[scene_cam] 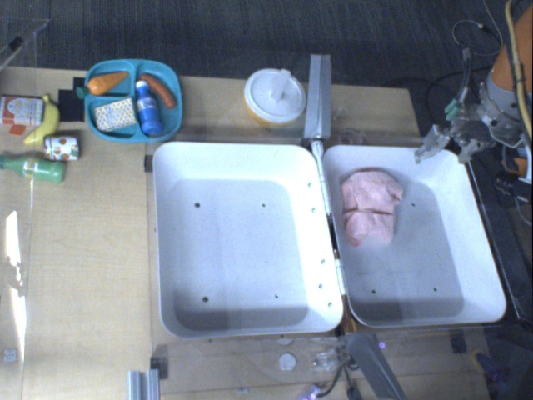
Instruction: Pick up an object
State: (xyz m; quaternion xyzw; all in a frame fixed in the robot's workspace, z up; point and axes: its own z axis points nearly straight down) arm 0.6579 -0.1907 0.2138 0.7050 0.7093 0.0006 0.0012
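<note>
Camera view, looking down at a slant, showed the pink object (371, 206) lying alone in the right bin (466, 298), toward its far-left part, close to the divider between the bins — well placed for a grasp from above, with bare floor around it. The left bin (237, 307) sat just beside it. The gripper (441, 140) hung at the right bin's far-right corner, above the rim and well apart from the object, the arm reaching in from the right. Whether its jaws stood apart or together could not be told — too small and cluttered. Nothing appeared held.
</note>
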